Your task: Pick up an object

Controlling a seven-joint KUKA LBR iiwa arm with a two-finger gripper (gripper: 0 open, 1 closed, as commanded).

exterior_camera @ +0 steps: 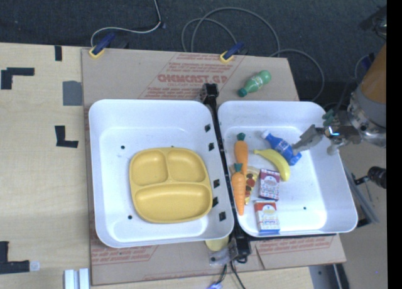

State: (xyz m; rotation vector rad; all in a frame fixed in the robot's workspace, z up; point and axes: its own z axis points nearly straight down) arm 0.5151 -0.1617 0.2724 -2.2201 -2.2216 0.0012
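The claw reached in from the right over the right bin, its grey fingers sloping down to the blue bottle that lay near the middle of that bin; whether those fingers were spread or pressed together could not be told from this slant, nor whether the bottle sat between them. Just beside the bottle, and touching or nearly touching it, lay a banana. Below the banana were two small red-and-white boxes, one under the other, and toward the divider two carrots lay end to end, with a small packet half hidden between them and the boxes. The left bin carried a yellow divided plate. Outside the bins, on the cardboard sheet covering the bench, a green bottle lay on its side, well apart from the arm. By the look of things the pick was at the approach or closing step. The risk here appeared to be the crowding: a round bottle lying flat could roll out from a closing claw, or the fingers could catch the banana and shove both things aside, leaving nothing held
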